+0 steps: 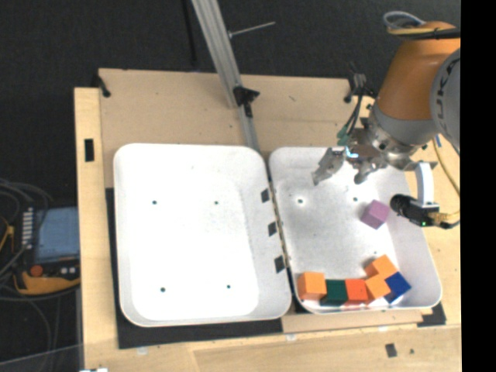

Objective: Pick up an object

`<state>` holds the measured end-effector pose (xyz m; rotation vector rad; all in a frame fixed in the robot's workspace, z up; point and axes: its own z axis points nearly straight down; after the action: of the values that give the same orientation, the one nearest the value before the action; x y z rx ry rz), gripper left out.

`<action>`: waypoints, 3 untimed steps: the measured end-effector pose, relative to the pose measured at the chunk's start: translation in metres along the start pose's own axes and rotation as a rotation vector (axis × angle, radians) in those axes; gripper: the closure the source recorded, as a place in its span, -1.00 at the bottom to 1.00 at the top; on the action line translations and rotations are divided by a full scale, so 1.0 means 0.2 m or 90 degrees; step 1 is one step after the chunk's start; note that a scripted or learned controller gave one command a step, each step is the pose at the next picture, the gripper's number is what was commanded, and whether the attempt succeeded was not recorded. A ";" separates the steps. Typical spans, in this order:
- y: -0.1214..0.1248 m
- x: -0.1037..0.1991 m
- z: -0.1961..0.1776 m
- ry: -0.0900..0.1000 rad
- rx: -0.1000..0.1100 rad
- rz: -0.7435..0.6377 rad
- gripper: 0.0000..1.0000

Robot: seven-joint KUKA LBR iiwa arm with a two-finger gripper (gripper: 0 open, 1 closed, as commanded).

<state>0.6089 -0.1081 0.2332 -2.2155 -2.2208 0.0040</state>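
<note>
Two fingers (322,170) spread wide, gripper (342,171) holding nothing

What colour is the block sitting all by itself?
Purple, in the camera view.

You have two bins side by side on the bench (178,115): the left bin (194,231) at frame centre-left, the right bin (325,223) beside it, touching. In the right bin, a cluster of blocks (353,285) sits along the lower edge, and a lone block (376,214) lies above it, well apart. The gripper (341,169) hangs over that bin's upper part.
</note>
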 end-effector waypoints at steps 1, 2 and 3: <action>0.00 0.00 -0.01 0.000 -0.004 0.001 -1.00; 0.00 0.01 0.30 -0.002 0.001 0.003 -1.00; -0.04 -0.03 0.59 -0.002 0.001 0.003 -1.00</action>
<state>0.6005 -0.1138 0.1148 -2.2222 -2.2165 0.0087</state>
